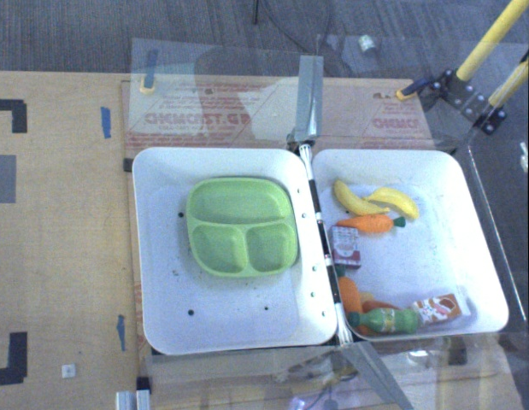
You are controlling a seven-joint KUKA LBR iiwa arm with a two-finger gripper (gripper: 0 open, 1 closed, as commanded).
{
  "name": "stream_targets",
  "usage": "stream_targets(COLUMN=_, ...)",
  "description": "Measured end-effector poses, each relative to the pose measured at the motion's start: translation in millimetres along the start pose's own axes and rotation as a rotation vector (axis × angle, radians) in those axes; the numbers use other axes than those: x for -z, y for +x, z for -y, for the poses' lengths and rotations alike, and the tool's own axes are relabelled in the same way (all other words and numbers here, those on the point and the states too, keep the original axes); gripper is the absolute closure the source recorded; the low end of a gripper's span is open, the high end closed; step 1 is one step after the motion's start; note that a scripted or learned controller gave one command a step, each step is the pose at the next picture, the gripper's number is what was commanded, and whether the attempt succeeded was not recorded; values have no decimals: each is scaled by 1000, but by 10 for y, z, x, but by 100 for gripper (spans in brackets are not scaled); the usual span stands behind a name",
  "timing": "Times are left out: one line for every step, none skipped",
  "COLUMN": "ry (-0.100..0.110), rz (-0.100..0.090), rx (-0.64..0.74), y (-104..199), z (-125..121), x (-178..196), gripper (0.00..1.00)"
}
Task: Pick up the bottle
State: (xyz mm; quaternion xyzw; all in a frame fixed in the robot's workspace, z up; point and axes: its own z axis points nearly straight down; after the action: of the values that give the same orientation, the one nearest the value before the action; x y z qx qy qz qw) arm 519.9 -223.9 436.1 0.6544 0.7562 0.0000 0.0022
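Lying flat along the right bin's (482,220) near edge: bottle (414,314), green end left, orange label right. Orange item (349,295) just beside its green end. Further back, small red-white carton (345,246) by the divider, then carrot (367,224), then two bananas (375,199). Left bin (157,254) holds a green tray (241,226). Fingers state: cannot tell.

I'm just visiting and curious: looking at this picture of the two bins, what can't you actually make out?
- Bottle, camera view: label print too small and blurred to read.
- Small carton, camera view: its printing is too small to read.
- Orange item by the divider, camera view: partly covered by the bottle, identity unclear.
- Yellow poles, camera view: cut off by the top right edge.
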Motion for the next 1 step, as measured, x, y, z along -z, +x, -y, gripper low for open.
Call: stream_targets(ry=-5, rz=5, rx=2, y=-2, z=-14, x=114, gripper=100)
